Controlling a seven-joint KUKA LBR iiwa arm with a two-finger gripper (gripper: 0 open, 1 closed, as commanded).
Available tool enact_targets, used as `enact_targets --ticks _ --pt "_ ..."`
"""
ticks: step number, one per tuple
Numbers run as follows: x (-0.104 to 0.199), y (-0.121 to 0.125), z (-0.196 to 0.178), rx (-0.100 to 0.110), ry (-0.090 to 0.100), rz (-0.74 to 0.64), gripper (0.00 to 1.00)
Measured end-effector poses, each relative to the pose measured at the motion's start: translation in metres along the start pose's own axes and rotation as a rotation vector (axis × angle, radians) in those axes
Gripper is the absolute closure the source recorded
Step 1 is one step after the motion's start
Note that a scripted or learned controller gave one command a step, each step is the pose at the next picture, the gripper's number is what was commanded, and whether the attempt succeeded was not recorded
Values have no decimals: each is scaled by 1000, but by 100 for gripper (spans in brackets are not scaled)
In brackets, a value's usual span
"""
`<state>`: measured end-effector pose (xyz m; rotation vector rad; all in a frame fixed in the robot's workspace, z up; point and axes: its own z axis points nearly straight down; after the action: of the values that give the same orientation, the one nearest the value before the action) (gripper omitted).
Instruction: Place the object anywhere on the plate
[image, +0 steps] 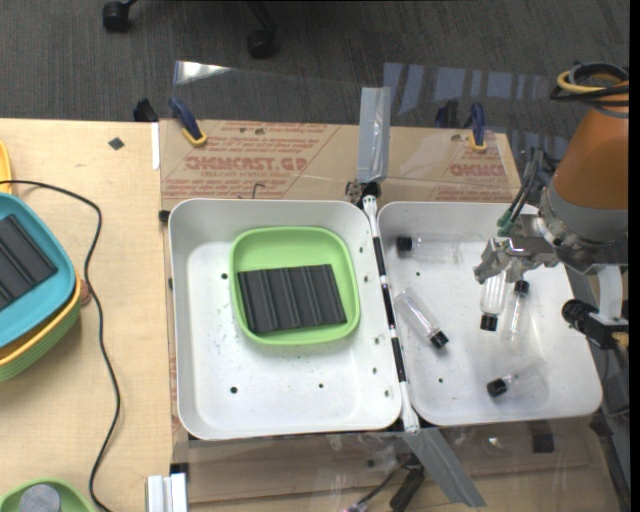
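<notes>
A: Vials, clear plastic with black caps, lie scattered in the right bin (560, 400): one near the bin's left wall (420, 318), a short one toward the lower right of the frame (500, 384), and a loose black cap at the upper left of that bin (404, 243). How would one of them handle?

B: Judging by looks alone, they are light, stiff and smooth. A round tube like that probably rolls and may slip out of a pinch, so the safest hold seems to be across the middle of the barrel, with the fingers square to its length.

A: And the gripper (497, 268)?

B: It hangs in the right part of the frame, over the upper right of that bin. A vial (493, 300) sits upright just under it, black cap down, and another clear tube (515, 308) stands just beside that one. Whether the fingers are apart or closed cannot be told from this view; the metal is a tangle there, and nothing shows the vial truly pinched.

A: Where must it go?

B: To the green plate (342, 250) in the left bin (200, 380), centre of the frame. A dark ribbed mat (292, 297) covers most of its floor.
</notes>
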<state>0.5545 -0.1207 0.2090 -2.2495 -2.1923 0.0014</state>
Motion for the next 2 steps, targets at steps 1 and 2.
enact_targets --ticks 1,2 --pt "0 0 0 0 0 0 0" --pt "-23 -15 -27 0 -2 219 0"
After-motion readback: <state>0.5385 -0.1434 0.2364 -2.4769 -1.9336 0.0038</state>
